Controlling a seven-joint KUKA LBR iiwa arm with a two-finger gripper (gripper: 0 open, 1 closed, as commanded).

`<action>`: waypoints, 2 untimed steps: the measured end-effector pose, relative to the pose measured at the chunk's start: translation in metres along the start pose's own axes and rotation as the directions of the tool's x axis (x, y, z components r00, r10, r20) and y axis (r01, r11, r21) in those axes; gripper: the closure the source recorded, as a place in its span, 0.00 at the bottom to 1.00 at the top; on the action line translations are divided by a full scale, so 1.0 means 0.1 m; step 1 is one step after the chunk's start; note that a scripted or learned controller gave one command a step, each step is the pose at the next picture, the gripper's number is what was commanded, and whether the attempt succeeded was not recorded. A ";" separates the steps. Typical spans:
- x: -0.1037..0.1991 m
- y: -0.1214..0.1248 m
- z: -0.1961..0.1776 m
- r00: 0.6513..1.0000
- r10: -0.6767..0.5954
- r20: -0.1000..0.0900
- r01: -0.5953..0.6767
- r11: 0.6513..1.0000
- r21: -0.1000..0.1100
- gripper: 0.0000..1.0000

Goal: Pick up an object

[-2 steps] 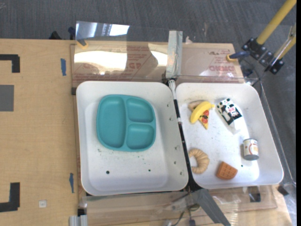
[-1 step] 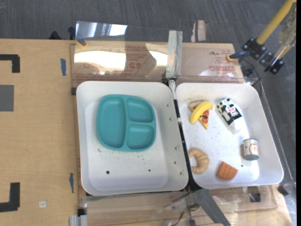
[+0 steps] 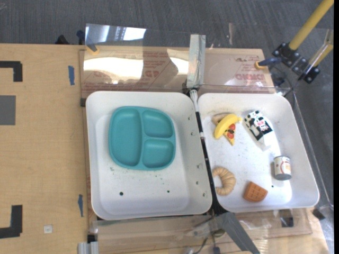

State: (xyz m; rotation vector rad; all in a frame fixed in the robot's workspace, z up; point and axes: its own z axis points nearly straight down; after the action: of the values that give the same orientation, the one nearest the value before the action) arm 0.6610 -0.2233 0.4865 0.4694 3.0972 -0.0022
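At the far left lies the flat brown cardboard-covered counter [image 3: 42, 142], with black corner marks and small pieces of blue tape on it. Next to it stands the left shallow white plastic bin [image 3: 100, 194]. Inside this bin lies a teal plastic plate with three compartments [image 3: 142, 137], flat on the floor of the bin, near the middle and a little toward the back. Small dark specks are scattered on the white floor in front of the plate.

Behind both bins stands a clear plastic wall [image 3: 159, 67] with a grey upright strip in the middle. The two bins touch along a dark seam.

The right shallow white plastic bin [image 3: 304, 194] holds the things that can be picked. Near its back left lies a yellow toy banana [image 3: 224, 124], touching a small red and yellow toy pizza slice [image 3: 231, 135]. Just to the right is a black and white patterned box [image 3: 258, 124], tilted. In front, near the left wall, lies a tan toy croissant [image 3: 225, 180]. Beside it, apart, is an orange toy waffle piece [image 3: 255, 192]. Farther right a small silver can with a red label [image 3: 282, 168] lies near the right wall. Nothing covers these objects.

No claw appears over the bins, so its state cannot be told. At the top right corner stands a yellow pole with black clamps [image 3: 310, 25].
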 end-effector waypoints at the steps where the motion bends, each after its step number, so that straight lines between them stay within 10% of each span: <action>1: 0.04 0.00 -0.02 0.836 -0.549 -0.001 0.549 0.836 -0.002 1.00; 2: 0.30 -0.08 1.39 0.896 -0.444 -0.009 0.444 0.896 -0.007 1.00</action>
State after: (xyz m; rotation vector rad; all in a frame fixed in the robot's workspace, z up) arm 0.6311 -0.2224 0.3472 -0.2492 3.1331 0.0045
